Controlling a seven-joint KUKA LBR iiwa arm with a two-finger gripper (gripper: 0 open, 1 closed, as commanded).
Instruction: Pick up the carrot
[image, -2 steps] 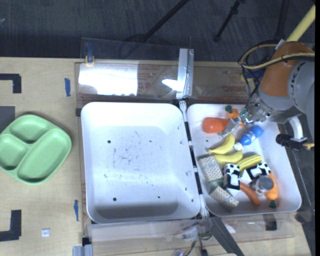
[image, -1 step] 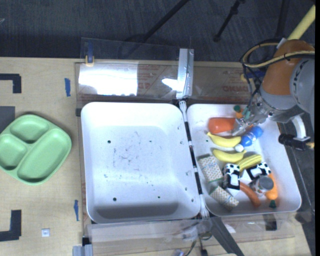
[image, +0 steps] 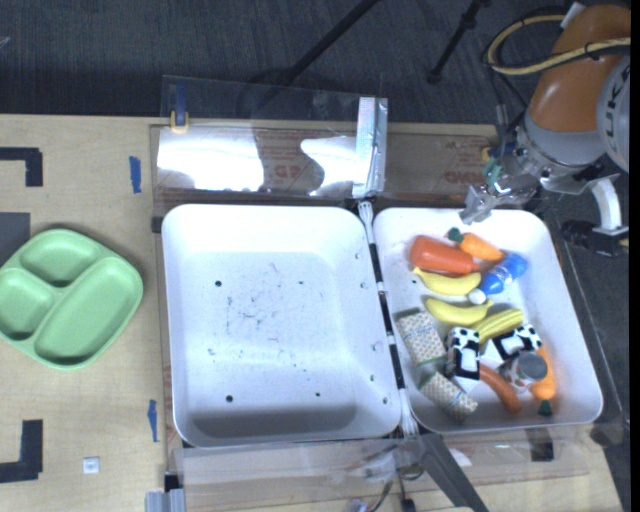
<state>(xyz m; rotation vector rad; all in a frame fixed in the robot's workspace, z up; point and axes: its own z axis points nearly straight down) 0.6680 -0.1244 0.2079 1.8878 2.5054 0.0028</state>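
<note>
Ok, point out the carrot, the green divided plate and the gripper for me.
orange carrot with green top (image: 478, 245): camera view, mid-body.
green divided plastic plate (image: 22, 262): camera view, upper-left rim.
gripper (image: 478, 207): camera view, between its fingertips.

No text, label, brand or number could be read anywhere on the bench (image: 90, 180) — the black marks on its surface were plain shapes, not letters. The patterned boxes (image: 420, 338) in the right bin (image: 575, 330) bore print too small and blurred to make out.
</note>
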